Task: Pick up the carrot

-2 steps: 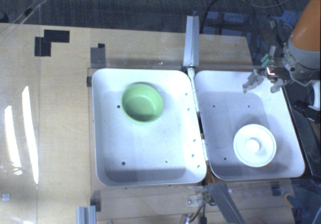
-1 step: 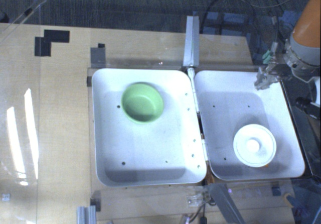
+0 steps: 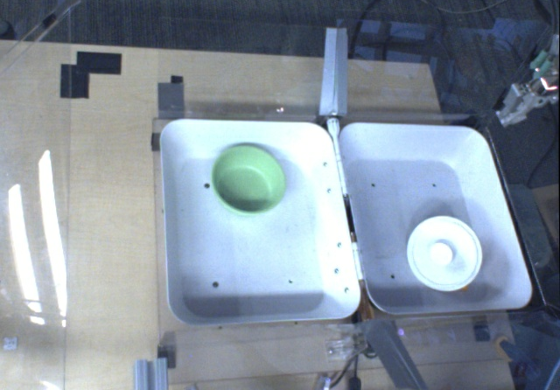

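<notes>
- Nearest the camera, a grey metal bracket (image 3: 385,360) is being seen at the bottom edge, just below the seam where the two bins meet.
- The right bin (image 3: 411,152) is being occupied by one white round dish (image 3: 444,253), sitting toward its near right corner.
- The carrot (image 3: 465,290) is being read, tentatively, as a faint orange trace at the dish's near rim. This is a judgement, because most of it is being hidden by the dish.
- The carrot's long axis cannot be told while so little of it is being exposed.
- What looks like the gripper (image 3: 523,102) is being held outside the right bin, past its far right corner and well apart from the dish.
- Whether the gripper is spread or pressed together cannot be told, as it is too small and blurred at the frame's edge.
- Key relation: the orange trace is lying toward the camera and slightly left of the gripper, across the length of the right bin.
- A reach down into the near right corner is being called for, with the dish likely in the way.
- The left bin (image 3: 262,288) is being occupied by a green bowl (image 3: 250,178), upright and toward its far side. Nothing can be made out inside it.
- Both bins are being carried on the pale wooden surface (image 3: 96,231), touching along the centre seam.
</notes>
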Robot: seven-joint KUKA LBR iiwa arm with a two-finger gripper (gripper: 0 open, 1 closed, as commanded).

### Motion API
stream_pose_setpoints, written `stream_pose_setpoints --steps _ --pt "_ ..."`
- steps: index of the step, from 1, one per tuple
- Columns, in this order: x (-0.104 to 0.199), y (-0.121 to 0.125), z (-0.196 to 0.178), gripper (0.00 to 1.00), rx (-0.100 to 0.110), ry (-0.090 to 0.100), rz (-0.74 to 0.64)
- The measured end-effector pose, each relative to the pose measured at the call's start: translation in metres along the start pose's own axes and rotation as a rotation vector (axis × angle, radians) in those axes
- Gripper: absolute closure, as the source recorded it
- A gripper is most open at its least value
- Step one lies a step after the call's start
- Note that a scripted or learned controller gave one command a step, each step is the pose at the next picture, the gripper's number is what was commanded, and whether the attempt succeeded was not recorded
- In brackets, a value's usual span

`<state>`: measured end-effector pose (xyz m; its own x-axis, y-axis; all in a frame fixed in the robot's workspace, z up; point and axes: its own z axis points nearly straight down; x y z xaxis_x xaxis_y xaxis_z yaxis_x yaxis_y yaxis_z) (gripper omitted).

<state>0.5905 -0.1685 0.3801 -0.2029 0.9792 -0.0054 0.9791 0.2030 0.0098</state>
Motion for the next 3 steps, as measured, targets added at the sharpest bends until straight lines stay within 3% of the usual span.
stream_pose_setpoints --steps 1,2,3 --pt "-0.038 0.005 -0.031 1.00 -0.001 -0.001 -0.263" --pt "-0.038 0.005 -0.002 1.00 0.001 0.001 -0.503" --pt "-0.038 0.004 0.003 1.00 -0.002 0.000 -1.113"
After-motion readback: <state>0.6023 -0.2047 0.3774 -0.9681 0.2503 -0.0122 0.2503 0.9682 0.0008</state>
